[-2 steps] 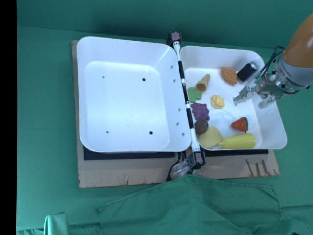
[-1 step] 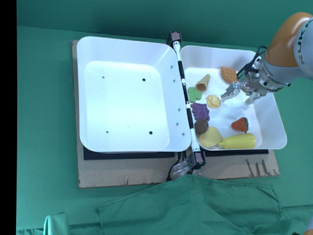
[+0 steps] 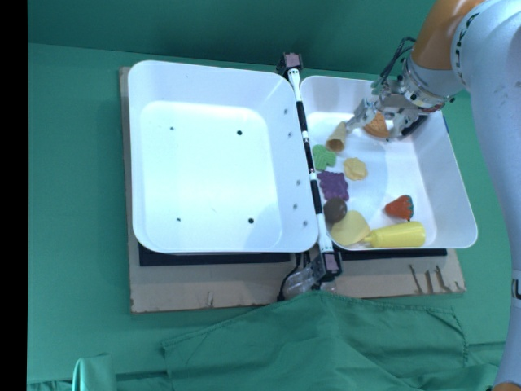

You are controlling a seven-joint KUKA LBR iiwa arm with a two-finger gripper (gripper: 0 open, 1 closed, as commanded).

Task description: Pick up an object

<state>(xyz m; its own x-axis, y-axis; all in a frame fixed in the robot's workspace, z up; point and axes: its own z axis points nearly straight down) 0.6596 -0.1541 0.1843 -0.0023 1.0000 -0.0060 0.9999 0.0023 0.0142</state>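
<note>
Orange, round toy food piece [image 3: 376, 125] lies under the pincer [image 3: 389, 117], whose grip state I cannot tell; an off-centre closure could nudge it away.

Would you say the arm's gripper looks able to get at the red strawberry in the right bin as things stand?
Probably yes. The strawberry lies apart from the other pieces, with bare bin floor around it, only the yellow corn cob lying close in front. The gripper hangs over the same bin's far end, nothing between them.
</note>
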